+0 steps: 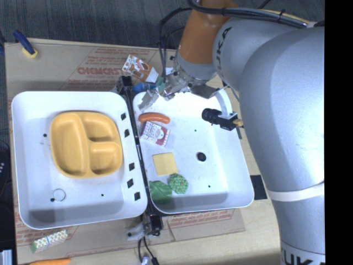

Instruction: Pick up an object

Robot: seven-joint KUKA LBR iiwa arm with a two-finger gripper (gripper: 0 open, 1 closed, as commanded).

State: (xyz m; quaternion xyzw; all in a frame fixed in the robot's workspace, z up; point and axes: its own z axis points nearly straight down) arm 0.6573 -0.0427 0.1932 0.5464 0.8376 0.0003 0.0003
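Camera view: I am watching an orange sausage-shaped toy (pixel 154 117) lying near the top-left corner of the right-hand shallow white bin (pixel 231 173), just above a flat red-and-white packet (pixel 154 132). The gripper (pixel 156 94) is hovering close above that corner, holding nothing that I can see; whether it is open or closed, I cannot tell. I judge this the approach stage, with a descent onto the sausage due next. Nearby are lying a thin yellow square slice (pixel 164 163) and bumpy green plastic vegetables (pixel 170 186). A glossy yellow divided tray (pixel 86 143) is filling the left-hand bin (pixel 27 192).
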